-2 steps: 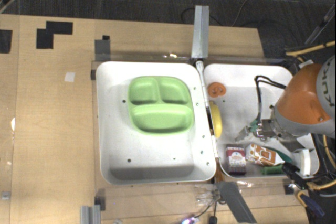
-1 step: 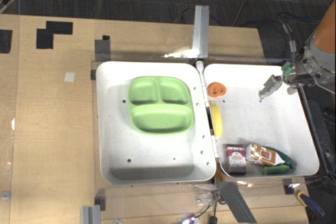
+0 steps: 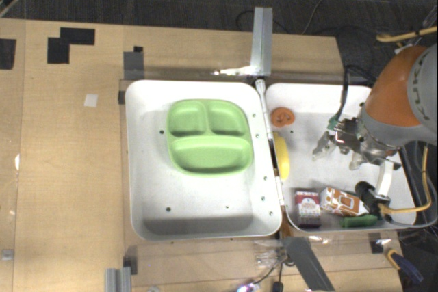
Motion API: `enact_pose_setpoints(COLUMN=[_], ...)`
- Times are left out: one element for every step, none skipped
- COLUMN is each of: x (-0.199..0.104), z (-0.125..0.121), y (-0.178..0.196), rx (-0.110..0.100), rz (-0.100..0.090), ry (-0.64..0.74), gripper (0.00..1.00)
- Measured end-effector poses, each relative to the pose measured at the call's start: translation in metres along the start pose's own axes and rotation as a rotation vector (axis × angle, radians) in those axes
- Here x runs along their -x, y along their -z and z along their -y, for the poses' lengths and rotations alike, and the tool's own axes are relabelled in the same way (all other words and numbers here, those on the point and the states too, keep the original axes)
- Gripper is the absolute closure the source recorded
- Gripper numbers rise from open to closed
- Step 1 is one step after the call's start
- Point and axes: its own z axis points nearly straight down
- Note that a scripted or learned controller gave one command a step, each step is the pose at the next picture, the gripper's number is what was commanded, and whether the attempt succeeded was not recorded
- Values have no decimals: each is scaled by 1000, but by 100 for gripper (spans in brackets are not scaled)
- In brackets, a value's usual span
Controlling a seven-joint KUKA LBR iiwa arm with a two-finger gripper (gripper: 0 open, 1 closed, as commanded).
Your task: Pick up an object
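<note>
Gripper [image 3: 337, 145] of the grey arm with the orange band is hanging over the right-hand shallow white bin [image 3: 311, 94], its two fingers spread wide and closing on nothing, with bare bin floor showing beneath them. No object is named by the task, so several are standing as candidates: a small round orange disc [image 3: 282, 117] near the bin's far left corner, a yellow curved banana-like piece [image 3: 281, 156] lying along the left wall, a dark red-and-white rectangular packet [image 3: 307, 207] and an orange-and-white printed box [image 3: 341, 201] side by side at the near wall, and a green stick-shaped piece [image 3: 358, 221] just beside them. The boxes are looking light and stiff — likely the surest grip, taken across the narrow sides. The yellow piece is probably smooth and hard against the wall, leaving little room for a finger. The disc is lying flat and may slip. In the left white bin [image 3: 140, 147] a green three-compartment plastic tray [image 3: 207, 135] is sitting alone — well apart from the fingers
</note>
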Motion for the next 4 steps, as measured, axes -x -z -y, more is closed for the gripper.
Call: enact_pose_setpoints(x=[12,9,75,-6], z=[-40,-43,-31,-142], y=[-49,-36,-38,4], rx=[11,19,3,6], rz=[-2,-5,0,0], ry=[228,232,184,157], gripper=[0,100,100,100])
